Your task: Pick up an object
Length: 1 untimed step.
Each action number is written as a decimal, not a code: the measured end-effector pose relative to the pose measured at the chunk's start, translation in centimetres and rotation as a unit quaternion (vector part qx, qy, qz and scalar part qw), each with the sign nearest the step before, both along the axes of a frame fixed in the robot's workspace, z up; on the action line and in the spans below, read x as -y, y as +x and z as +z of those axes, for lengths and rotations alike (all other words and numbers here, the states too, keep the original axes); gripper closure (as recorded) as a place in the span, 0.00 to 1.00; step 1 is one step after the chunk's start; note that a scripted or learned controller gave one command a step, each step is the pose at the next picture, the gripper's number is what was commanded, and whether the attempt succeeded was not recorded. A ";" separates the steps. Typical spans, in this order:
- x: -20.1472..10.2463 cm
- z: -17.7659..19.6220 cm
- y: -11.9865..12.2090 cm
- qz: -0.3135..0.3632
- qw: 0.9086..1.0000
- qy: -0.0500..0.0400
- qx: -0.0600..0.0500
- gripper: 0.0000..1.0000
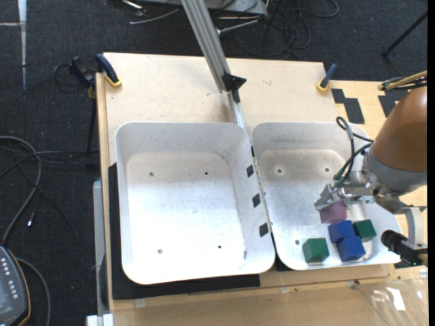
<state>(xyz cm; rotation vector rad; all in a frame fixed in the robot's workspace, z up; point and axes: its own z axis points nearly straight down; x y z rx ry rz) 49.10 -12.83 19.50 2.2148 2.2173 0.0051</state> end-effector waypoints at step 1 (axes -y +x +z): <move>-7.1 0.0 4.2 0.005 1.000 0.002 -0.002 1.00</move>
